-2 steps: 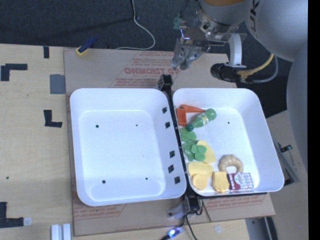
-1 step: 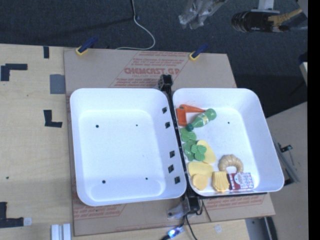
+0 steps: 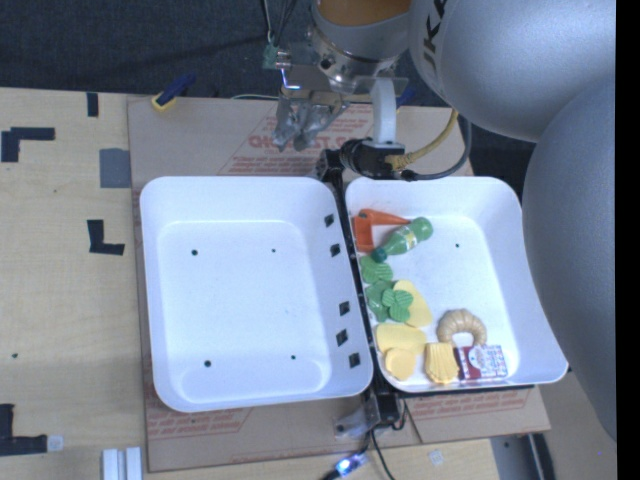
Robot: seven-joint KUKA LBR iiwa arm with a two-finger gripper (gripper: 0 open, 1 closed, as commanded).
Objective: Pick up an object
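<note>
My gripper [image 3: 300,123] hung near the top centre of the frame, above the cardboard behind the two bins, and I could not tell how it was set, only that nothing was in it. Everything worth picking lay down and to the right of it, bunched along the left wall of the right bin [image 3: 500,230]. The nearest was the green bottle [image 3: 405,237], resting beside an orange piece [image 3: 368,227] with its long axis tilted up toward the right, which I judged the easiest reach.
</note>
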